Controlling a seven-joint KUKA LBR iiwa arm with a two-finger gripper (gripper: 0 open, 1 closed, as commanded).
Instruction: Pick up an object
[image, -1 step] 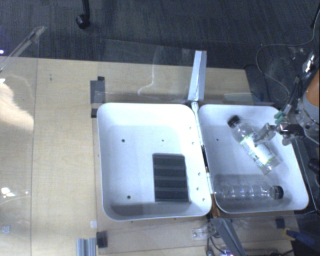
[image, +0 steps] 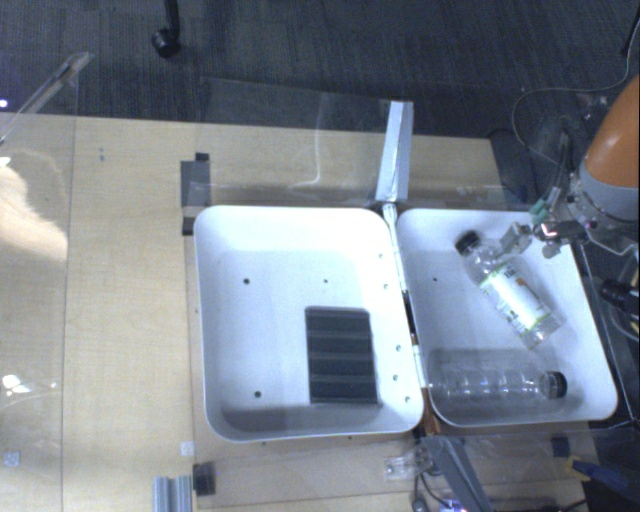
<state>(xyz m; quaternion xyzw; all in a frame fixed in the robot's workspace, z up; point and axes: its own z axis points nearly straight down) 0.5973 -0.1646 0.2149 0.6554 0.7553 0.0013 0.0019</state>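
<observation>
Camera view: fixed overhead look at a wooden bench (image: 110, 330) bearing two white bins.
Left bin (image: 250, 250): holds one dark ribbed rectangular block (image: 341, 354), lying flat toward the near side.
Right bin (image: 440, 250): holds two clear plastic bottles.
Bottle with label (image: 510, 290): lies diagonally in the far half, dark cap toward the far left, pale label with a green trace on the body, transparent walls.
Ridged bottle (image: 500, 383): lies along the near wall, dark cap toward the right, clear ribbed body.
Arm (image: 612, 160): grey with orange band, entering at the far right corner.
Gripper (image: 545, 225): above the right bin's far right edge, just beside the labelled bottle's upper side, well apart from the ridged bottle.
Gripper state: cannot tell from this angle.
</observation>
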